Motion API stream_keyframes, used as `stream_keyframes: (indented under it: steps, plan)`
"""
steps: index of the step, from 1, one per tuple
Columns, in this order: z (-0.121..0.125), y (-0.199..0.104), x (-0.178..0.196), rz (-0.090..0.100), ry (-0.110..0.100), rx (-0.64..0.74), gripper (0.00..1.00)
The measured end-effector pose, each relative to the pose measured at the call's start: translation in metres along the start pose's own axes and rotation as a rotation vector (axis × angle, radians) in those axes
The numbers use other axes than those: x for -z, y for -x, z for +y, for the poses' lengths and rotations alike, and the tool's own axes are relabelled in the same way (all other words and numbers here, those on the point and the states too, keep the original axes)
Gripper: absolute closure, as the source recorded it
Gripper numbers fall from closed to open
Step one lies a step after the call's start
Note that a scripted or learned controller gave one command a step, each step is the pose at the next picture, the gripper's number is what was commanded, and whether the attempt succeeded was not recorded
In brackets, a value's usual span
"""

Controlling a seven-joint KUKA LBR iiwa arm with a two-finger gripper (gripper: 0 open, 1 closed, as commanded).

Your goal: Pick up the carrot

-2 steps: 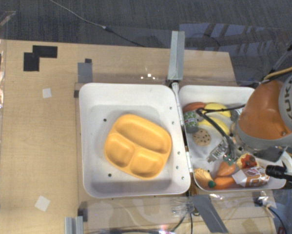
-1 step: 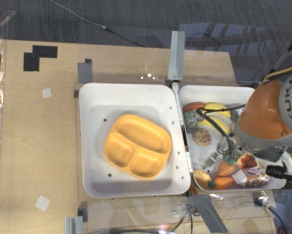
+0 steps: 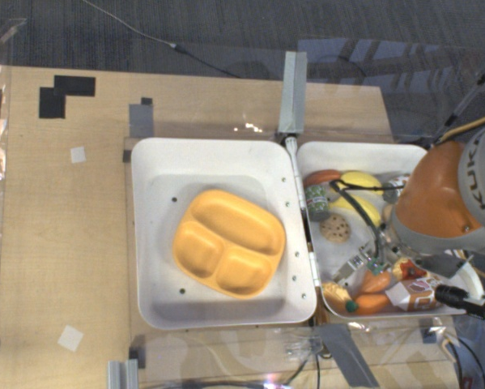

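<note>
Carrot (image 3: 372, 302): lies at the near edge of the right bin (image 3: 351, 154), an orange tapered piece with a green stub at its left end, packed among other toy foods.
Handling: probably a light, stiff plastic toy with a smooth, somewhat slippery skin; not fragile. The thicker middle, taken across its width, looks the safest hold, though a small carton (image 3: 410, 296) just to its right and a second orange piece (image 3: 377, 282) just behind it leave little room.
Gripper (image 3: 370, 259): low over the bin just behind the carrot; whether it is open or closed I cannot tell.
Cookie (image 3: 334, 228): farther back, apart from the carrot.
Banana (image 3: 359, 181): at the far side.
Left bin (image 3: 145, 241): holds a yellow divided tray (image 3: 228, 241).
</note>
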State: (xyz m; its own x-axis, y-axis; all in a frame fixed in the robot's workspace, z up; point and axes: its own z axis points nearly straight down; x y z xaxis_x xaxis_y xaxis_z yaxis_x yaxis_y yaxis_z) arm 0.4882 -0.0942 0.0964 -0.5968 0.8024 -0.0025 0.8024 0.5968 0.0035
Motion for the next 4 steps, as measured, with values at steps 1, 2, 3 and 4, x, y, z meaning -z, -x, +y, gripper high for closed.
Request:
stream_keyframes:
  steps: [1,2,3,4]
  plan:
    - [0.003,0.0,-0.006,-0.005,0.005,0.057,0.0]
    - [0.016,0.011,0.011,-0.002,0.001,-0.204,0.0]
    - [0.005,0.001,-0.006,-0.01,0.011,-0.025,0.0]
    - [0.001,0.001,0.008,-0.003,0.003,-0.021,0.0]
